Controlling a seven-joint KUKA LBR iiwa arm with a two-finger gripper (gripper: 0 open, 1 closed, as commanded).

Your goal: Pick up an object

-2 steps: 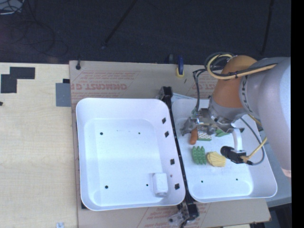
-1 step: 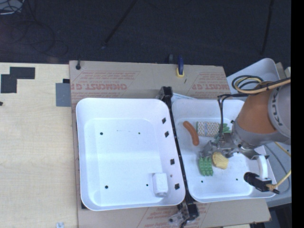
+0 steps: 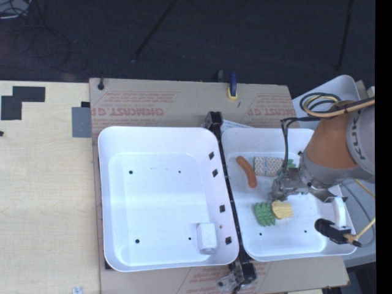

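The hand (image 3: pixel 282 190), grip state unclear, hovers over the crowded yellow block (image 3: pixel 282 210) and green block (image 3: pixel 264 214), risking a glancing miss.

Two bins sit side by side on the worktop (image 3: pixel 49 182). The left bin (image 3: pixel 116 146) holds a small block (image 3: pixel 206 237) near its front right corner. The right bin (image 3: pixel 306 245) holds a sausage (image 3: pixel 247 171), a patterned pad (image 3: pixel 267 165), a studded block (image 3: pixel 264 214) and a corn piece (image 3: pixel 282 210).
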